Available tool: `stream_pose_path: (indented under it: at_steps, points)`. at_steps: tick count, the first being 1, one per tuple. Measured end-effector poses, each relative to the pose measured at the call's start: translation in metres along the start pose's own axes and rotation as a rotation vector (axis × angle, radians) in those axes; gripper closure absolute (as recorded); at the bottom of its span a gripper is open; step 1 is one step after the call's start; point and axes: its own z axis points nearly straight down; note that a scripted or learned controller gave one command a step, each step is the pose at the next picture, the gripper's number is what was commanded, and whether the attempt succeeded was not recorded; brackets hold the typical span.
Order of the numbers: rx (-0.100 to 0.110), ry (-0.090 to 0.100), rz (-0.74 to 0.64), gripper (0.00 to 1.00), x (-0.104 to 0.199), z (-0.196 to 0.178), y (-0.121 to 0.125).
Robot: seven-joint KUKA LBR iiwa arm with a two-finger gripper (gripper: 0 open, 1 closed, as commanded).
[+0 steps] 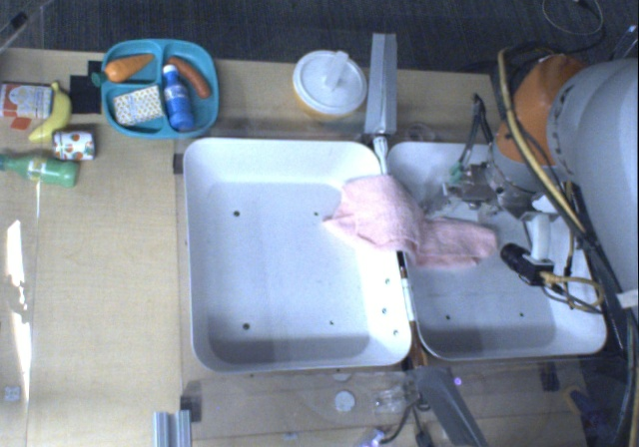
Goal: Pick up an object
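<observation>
Pick not yet made.
I see the pink cloth [404, 223] draped over the bins' shared wall; gripper [469, 186] just right of it, grip state unclear.

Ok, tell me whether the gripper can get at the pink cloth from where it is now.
Probably yes. The pink cloth lies draped over the divider between the left bin and the right bin, with nothing on top of it, and the gripper sits just beside its right end.
</observation>
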Motion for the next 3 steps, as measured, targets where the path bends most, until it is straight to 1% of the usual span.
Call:
stream_pose_path:
  at_steps: [1, 2, 3]
  points:
    - [0.000, 0.000, -0.027, 0.00, -0.018, -0.002, -0.069]
    - [0.007, 0.002, -0.180, 0.00, -0.025, -0.006, -0.059]
    - [-0.001, 0.001, -0.395, 0.00, 0.017, 0.000, 0.036]
